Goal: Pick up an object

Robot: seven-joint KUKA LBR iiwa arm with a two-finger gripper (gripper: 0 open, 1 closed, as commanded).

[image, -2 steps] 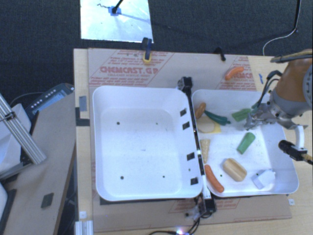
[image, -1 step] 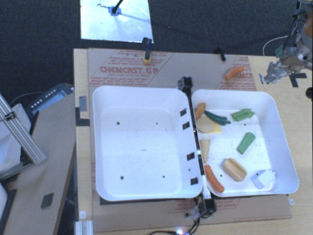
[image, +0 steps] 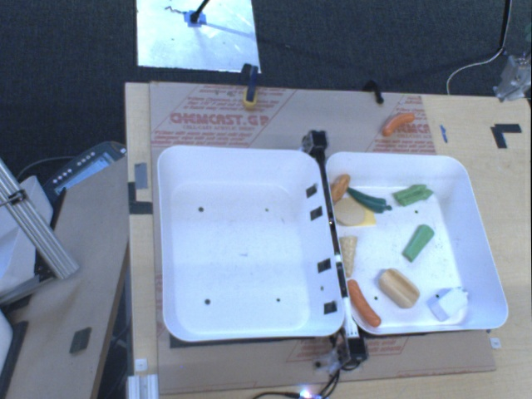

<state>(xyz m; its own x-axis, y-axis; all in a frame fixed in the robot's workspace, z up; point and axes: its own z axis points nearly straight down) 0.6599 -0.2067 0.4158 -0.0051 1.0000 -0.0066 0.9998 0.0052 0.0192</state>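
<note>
Nearest the camera, an orange sausage lies in the right bin against the dividing wall, beside a bread roll. Judged light, stiff and smooth; grasp across its midsection. Claw state: cannot tell.

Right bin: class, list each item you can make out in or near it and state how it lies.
Bread roll: flat, near front.
Red sausage: lying against left wall.
Green block: lying at a slant.
White piece: front right corner.
Orange sausage: on the bench, outside the right bin.
</note>
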